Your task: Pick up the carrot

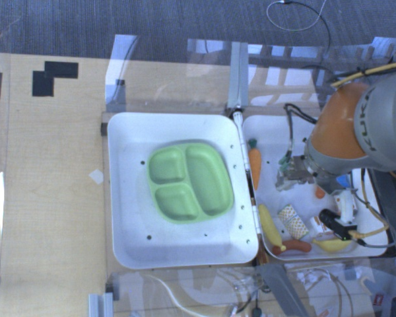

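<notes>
Two white bins: left bin (pixel 122 197) holds green divided plate (pixel 189 181); right bin (pixel 272 127) has carrot (pixel 255 166) just left of gripper (pixel 290 175), bananas (pixel 269 226) below it. Finger state: cannot tell.

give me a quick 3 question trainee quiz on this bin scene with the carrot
1. True or false: the carrot lies in the same bin as the green divided tray.
2. Which bin wall is the carrot nearest?
A. the far right wall
B. the wall next to the left bin
C. the near front wall
3. Fill in: the tray has ___ compartments.

Key
1. False. It lies in the right bin, apart from the tray.
2. B. It lies along that bin's left wall, leafy end pointing away from the camera.
3. Three.
</notes>
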`<state>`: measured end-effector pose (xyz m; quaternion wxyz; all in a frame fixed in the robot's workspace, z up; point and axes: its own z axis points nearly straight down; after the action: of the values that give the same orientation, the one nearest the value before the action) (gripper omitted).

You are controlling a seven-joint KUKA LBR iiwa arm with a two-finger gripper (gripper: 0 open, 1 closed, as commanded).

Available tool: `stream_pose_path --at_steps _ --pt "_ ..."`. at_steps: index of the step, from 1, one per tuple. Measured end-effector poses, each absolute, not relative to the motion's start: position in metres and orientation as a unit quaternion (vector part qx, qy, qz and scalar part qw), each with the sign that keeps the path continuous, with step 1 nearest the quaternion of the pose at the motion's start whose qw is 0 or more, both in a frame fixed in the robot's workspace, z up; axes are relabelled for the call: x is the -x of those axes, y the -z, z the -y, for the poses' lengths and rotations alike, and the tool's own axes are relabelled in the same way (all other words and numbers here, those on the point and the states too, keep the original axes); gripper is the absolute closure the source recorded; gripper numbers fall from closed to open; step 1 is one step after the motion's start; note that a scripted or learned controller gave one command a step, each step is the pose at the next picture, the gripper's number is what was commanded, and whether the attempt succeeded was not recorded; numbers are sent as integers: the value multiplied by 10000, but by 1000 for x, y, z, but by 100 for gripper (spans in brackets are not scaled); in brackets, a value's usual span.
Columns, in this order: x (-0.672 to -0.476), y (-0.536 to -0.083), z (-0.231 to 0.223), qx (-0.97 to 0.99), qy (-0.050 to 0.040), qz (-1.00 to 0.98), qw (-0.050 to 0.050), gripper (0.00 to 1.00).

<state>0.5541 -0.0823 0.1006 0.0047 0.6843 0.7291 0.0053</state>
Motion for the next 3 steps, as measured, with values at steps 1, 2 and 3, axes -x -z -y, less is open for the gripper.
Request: stream_pose_path --at_steps 1,2,3 --pt "-494 -184 67 -7829 2 -6222 -3 100" --pt "-489 -234 6 -7803 -2 -6255 0 100" --pt "-487 -227 65 -6819 0 -7314 0 100"
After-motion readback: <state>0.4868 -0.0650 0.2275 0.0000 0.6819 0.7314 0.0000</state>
